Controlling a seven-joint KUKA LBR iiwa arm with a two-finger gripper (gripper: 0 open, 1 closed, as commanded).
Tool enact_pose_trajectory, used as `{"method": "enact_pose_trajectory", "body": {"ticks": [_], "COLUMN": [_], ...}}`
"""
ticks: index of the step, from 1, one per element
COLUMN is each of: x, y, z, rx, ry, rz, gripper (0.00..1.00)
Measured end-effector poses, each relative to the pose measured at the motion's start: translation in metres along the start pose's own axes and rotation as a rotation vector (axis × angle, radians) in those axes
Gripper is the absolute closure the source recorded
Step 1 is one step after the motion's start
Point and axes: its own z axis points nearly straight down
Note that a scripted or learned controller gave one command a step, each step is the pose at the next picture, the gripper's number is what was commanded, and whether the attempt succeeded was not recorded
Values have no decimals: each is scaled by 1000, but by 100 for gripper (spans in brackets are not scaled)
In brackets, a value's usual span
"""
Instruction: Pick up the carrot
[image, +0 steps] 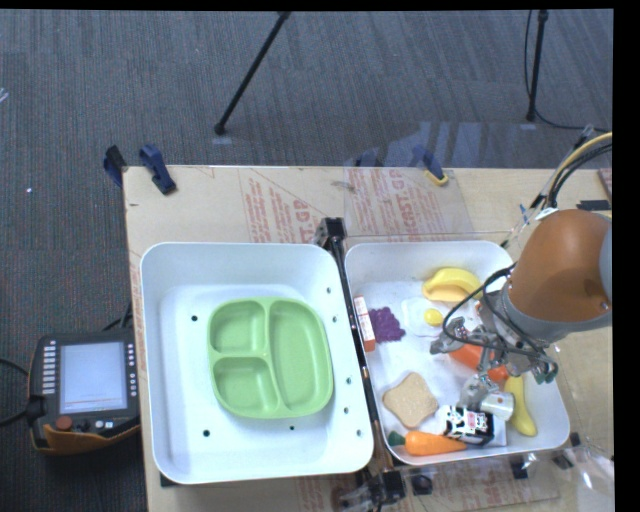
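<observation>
1. Nearest the lens, along the bottom edge of the right bin (372, 262), lies the carrot (433, 443): a smooth orange tapered toy with a small green tip at its left end, lying roughly flat, point toward the right.
2. Far to the left, off the bench, a teach pendant (87, 385) with a pale screen and an orange-trimmed casing rests on the dark carpet.
3. Left bin (160, 300): shallow, white, glossy plastic with rounded corners. Inside sits a light green divided plate (270, 358) with three compartments, its surface matte.
4. Right bin, from its left side: a small orange-and-white box (362, 322) against the wall, a knobbly purple grape cluster (385, 323) just beside it, then a fried egg (423, 313) with a yellow yolk. A slice of toast (411, 399), tan and rounded, lies below them, just above the carrot.
5. Further right: a yellow banana (451, 283) near the bin's top, and a black-and-white patterned carton (466, 424) touching the carrot's right end.
6. Gripper (487, 381): it hangs under the arm's orange band, over the right part of the bin, above an orange item and near a silver can (497, 405). Whether the claw is open or closed I cannot tell. It stands apart from the carrot.
</observation>
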Motion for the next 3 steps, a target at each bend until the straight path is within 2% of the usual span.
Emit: {"method": "enact_pose_trajectory", "body": {"ticks": [1,2,3], "x": [-3,2,0], "y": [3,24,26], "z": [-9,-44,-53], "rx": [-2,-1,-1], "ry": [-3,-3,-5], "rz": [-7,16,13], "gripper": [100,100,100]}}
